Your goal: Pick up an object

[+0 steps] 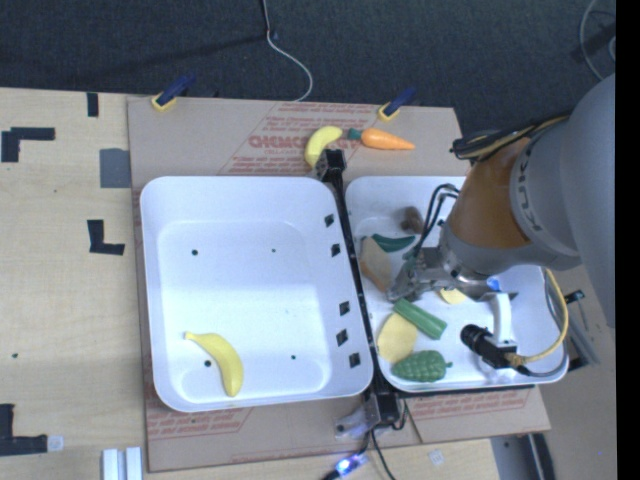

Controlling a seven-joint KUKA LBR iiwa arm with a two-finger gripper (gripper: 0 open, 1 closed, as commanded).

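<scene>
gripper: low in right bin, finger state can't tell
green stick: long, flat, just below it
banana: yellow, left bin

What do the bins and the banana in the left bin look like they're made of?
Bins: probably moulded plastic, smooth white with a faint sheen, rounded corners and a raised rim.
Banana: likely toy plastic or rubber; uniform bright yellow, no spots or bruising. The view is too coarse to tell which.
</scene>
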